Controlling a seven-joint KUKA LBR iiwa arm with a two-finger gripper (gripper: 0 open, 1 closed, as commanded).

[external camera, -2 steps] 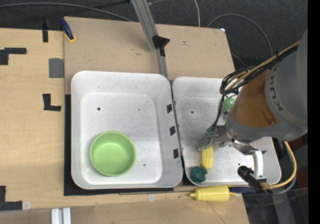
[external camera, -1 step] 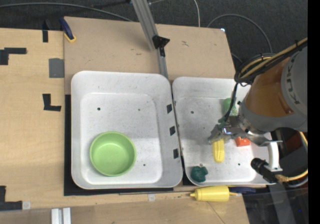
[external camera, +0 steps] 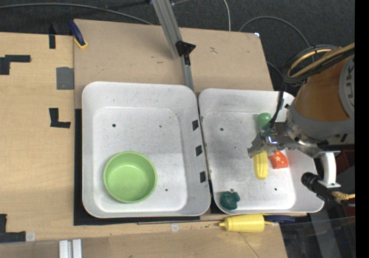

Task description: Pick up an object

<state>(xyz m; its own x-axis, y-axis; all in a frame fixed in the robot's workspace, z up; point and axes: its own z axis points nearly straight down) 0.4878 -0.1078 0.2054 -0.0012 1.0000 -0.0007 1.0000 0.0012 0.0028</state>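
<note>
In the right bin lie a yellow corn cob, a small red-orange block, a green round object and a dark green piece near the front rim. My gripper hangs low over the right bin, directly above the upper end of the corn cob and just left of the red block. The green round object sits right behind it. Its fingertips are dark and blurred against the bin floor. The arm's grey and orange body covers the bin's right side.
The left bin holds a light green bowl at its front left. A yellow bottle-like object lies on the bench just outside the right bin's front rim. A metal pole slants across the back.
</note>
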